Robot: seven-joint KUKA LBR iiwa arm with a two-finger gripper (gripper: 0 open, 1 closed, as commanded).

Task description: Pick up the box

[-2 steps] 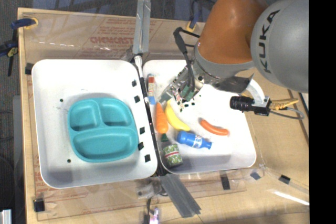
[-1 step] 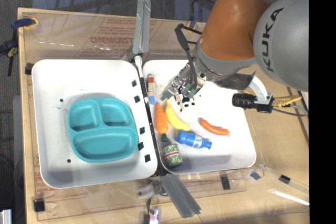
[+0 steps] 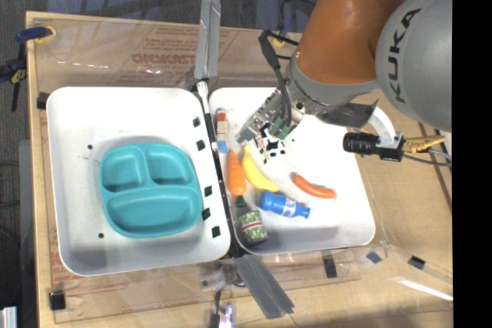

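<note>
Both bins, left [image 3: 69, 165] and right [image 3: 350, 196], look like smooth white plastic with a soft sheen. The divided tray [image 3: 150, 188] appears as smooth teal plastic, matt to slightly satin. The banana [image 3: 257, 174], carrot [image 3: 236, 174] and sausage [image 3: 314, 187] look like glossy moulded plastic. The blue bottle [image 3: 283, 205] is shiny plastic with a printed label. The bench [image 3: 115, 42] looks like brown board under a clear, reflective film. The arm [image 3: 384, 34] has a glossy orange band and smooth grey casing. The bar [image 3: 206, 38] between the bins looks like brushed metal.
</note>
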